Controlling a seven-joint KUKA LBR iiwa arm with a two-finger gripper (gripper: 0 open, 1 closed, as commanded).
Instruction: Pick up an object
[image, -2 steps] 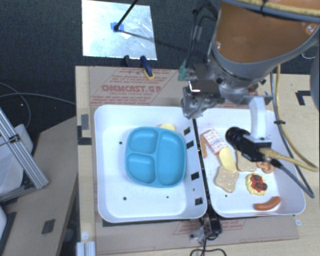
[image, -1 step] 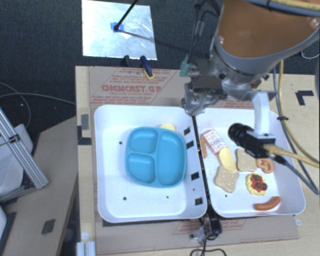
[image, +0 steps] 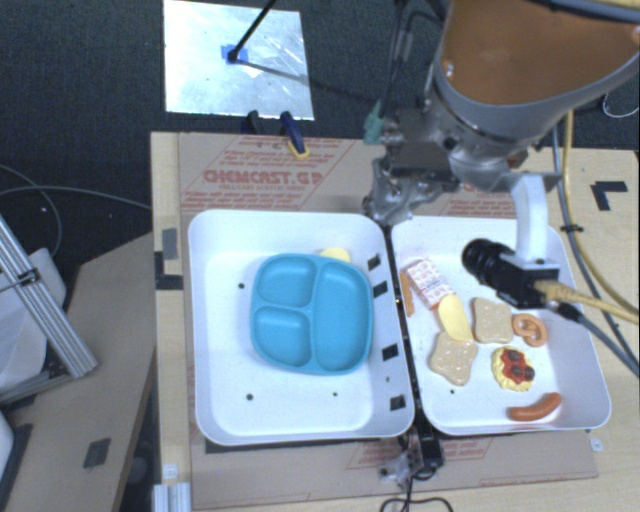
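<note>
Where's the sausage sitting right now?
The sausage lies in the right bin, near its front right corner in the camera view, just below the small pizza piece.

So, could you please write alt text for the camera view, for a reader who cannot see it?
A grey and orange robot arm hangs over the far edge of two white bins. The left bin holds a blue divided plate; the right bin holds toy food, including a sausage, a pretzel and crackers.

A grey arm with a broad orange band above a boxy metal wrist; yellow cables trail beside it.
</note>
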